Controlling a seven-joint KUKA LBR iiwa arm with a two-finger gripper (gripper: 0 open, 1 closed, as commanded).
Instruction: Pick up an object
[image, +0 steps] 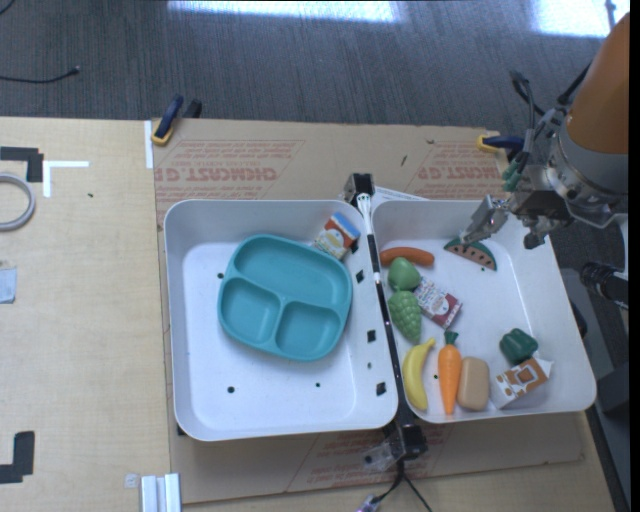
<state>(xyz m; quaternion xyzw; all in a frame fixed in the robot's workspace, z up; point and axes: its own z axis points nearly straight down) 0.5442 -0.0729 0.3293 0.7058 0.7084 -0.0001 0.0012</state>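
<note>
Your gripper (487, 222) hangs over the far edge of the right bin (560, 290), near that bin's far right corner, and its fingers are closed on the watermelon slice (472, 252). The slice sits directly under the fingertips, its upper end pinched between them and its red face and green rind trailing down toward the bin floor; you cannot tell from this angle whether its lower edge touches the floor.

The rest of the right bin's load lies apart from the gripper. A sausage (407, 256) lies toward the far left corner, with a green pepper (404, 273) just nearside of it. A bunch of green grapes (406, 314) sits against the left wall, and a small red and white packet (437, 302) lies just beside it. Along the near edge you have a banana (415, 373), a carrot (449, 372) and a tan bread roll (473, 384) side by side, then a small carton (523, 380) in the near right corner with a dark green vegetable (517, 345) just beyond it.

In the left bin (190, 330), a teal divided plate (285, 297) lies in the middle, and a small printed box (336, 236) rests at the far right corner, just off the plate's rim.
</note>
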